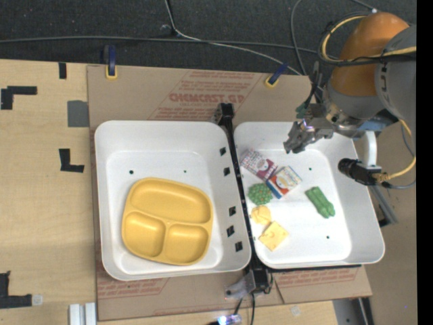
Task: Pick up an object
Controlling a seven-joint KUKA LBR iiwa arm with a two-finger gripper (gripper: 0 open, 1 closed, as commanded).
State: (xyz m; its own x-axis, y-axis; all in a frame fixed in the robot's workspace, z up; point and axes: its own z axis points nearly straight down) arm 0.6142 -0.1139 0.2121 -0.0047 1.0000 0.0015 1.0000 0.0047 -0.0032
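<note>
My pincer [296, 143] hangs over the far end of the right bin [352, 252], just inside its back wall; whether it is released or clenched I cannot tell, and I see nothing in it. The things to pick lie nearer the divider than me: a pink patterned packet [256, 162] closest, a small red-and-white box [285, 179] touching a blue piece just beyond it, a green round bumpy toy [259, 194], a small yellow lump [261, 214] and a yellow wedge [273, 235] toward the near edge; a green ridged toy [320, 202] lies apart, nearer the bin's right side. Bare white floor shows around that green ridged toy and along the right wall. The left bin [108, 144] carries a yellow divided tray [166, 221] in its near half; its far half is bare floor.
</note>
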